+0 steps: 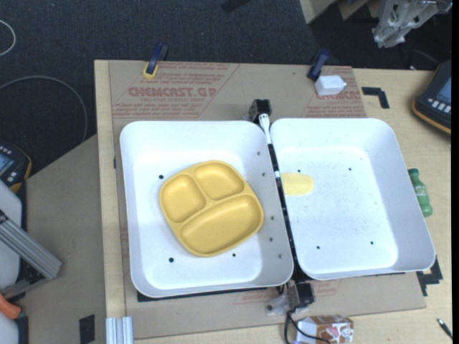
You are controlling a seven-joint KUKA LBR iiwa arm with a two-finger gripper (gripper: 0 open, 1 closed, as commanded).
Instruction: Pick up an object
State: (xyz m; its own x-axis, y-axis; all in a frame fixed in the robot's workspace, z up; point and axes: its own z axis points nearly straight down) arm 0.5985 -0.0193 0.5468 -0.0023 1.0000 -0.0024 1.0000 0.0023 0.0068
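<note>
Gripper (399,18) high at the upper right, beyond the bins and well apart from everything in them; open or closed, cannot tell through the blur, and nothing seen held.

Yellow divided plate (210,208) lying flat in the middle of the left bin (136,192), three compartments facing up, slightly turned against the bin's walls. Small pale yellow piece (296,185) in the right bin (373,256), just beside its left wall and near the seam between the two bins.

Black clip (259,109) at the far end of that seam. Green item (420,190) just outside the right bin's right rim. Printed brown sheet (179,90) under both bins on the worktop, with a yellow clamp (152,66) and a white block (330,85) along its far edge.
</note>
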